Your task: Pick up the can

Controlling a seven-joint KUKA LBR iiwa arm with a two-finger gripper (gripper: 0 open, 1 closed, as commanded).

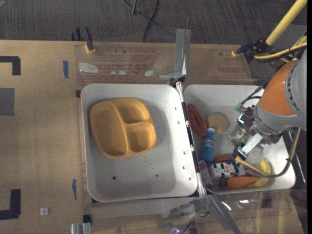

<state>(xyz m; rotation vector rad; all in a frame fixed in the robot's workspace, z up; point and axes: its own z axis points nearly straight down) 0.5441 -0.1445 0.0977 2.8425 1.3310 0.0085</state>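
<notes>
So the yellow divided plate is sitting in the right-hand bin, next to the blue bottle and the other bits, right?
Not quite. The camera view shows the yellow divided plate alone in the left bin. The blue bottle and the other bits lie in the right bin, where the arm reaches in.

Can standing in the right bin

The can point(218, 122) stands upright near the right bin's point(204, 94) far side, its round tan top facing up, just beside a reddish sausage-shaped toy point(197, 120).
</notes>
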